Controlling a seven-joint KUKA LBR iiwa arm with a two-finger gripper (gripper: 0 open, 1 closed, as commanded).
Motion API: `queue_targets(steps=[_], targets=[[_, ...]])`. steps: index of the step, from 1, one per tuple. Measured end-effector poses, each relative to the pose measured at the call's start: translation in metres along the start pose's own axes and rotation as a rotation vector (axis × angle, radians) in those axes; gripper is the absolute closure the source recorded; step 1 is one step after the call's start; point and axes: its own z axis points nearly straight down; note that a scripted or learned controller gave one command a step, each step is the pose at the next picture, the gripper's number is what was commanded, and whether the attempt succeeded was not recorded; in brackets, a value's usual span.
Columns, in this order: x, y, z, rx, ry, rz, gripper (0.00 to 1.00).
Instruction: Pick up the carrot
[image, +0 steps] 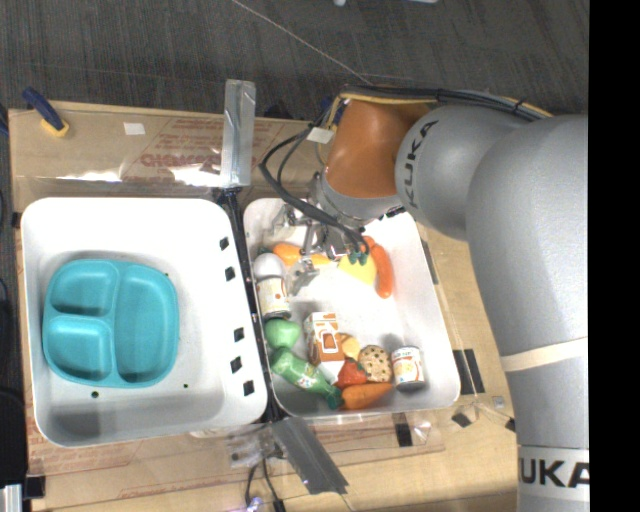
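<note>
Gripper (322, 243) down in the right bin (432, 300), near its far left corner; opening not discernible among the clutter. Carrot (381, 268) lying just right of the gripper, beside a yellow fruit (357, 266). Teal divided plate (110, 322) in the left bin (60, 225).

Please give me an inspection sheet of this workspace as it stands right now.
Surface: bench bearing two white bins side by side.
Job's things: carrot lies in the right bin, beside the gripper.
Clutter: teal divided plate in the left bin; bottle, small can, cookie and other toy food in the right bin.
Grippers: gripper low over the right bin's far end.
Cables: black cables looping by the wrist.
Surroundings: dark floor.
</note>
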Motion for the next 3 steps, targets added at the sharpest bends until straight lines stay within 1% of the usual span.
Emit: queue_targets(steps=[1, 2, 3], targets=[[0.039, -0.018, -0.001, -0.001, -0.004, -0.096, 0.0], [0.037, -0.016, -0.013, 0.0, -0.008, -0.102, 1.0], [-0.008, 0.038, -0.107, 0.0, -0.016, -0.061, 1.0]])
